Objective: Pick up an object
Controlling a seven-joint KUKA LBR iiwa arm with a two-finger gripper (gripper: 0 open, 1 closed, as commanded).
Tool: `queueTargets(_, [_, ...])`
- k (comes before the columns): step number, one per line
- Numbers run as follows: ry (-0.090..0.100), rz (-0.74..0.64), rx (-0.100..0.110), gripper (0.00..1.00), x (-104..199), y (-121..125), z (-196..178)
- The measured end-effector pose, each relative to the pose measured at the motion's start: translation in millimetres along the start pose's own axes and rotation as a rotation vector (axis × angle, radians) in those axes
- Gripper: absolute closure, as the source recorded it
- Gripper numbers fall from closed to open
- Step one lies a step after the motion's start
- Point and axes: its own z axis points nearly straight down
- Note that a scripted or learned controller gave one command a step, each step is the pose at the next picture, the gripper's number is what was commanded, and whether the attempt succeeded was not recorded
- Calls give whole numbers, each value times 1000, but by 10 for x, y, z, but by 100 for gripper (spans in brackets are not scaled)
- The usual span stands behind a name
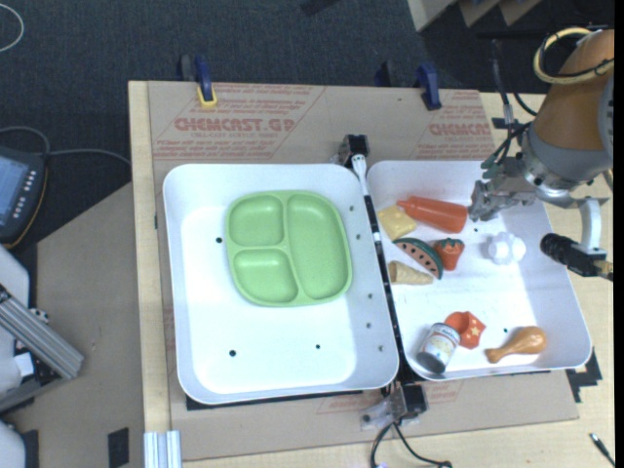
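The cardboard-covered bench [292,115] carries two shallow white plastic bins side by side, held by blue clamps [205,74] along the far edge, presumably so that the sheet does not shift under the arm's pushes.

The left white bin [195,339] holds one item, a pale green moulded plastic tray with three compartments [289,248], lying flat near the bin's centre.

The right white bin [561,300] holds the candidate objects, spread loosely with gaps between most of them, which probably leaves room for fingers to descend:
- a long orange toy carrot [434,213] at the far side;
- a yellow wedge [395,222] touching the carrot's left end;
- a watermelon slice [419,256] and a beige wedge [409,274] below it;
- a small red tomato-like piece [450,253];
- a white crumpled lump [502,249];
- a silver tin can on its side [439,347];
- a red pepper-like piece [466,328];
- a tan chicken drumstick [517,342].

The grey arm with the orange band [575,96] reaches in from the right. The gripper [485,203] sits low over the right bin, just beside the carrot's right end. Jaw opening cannot be determined; no object is visibly held. The task is judged unfinished, with the carrot the nearest target.
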Motion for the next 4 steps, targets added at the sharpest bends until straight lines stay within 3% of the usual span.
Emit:
queueTargets(2, [1,0,3,100,13,37,-657])
queueTargets(3, [4,-3,10,100,395,-172,-707])
queueTargets(4, [5,-5,11,100,980,-411,-691])
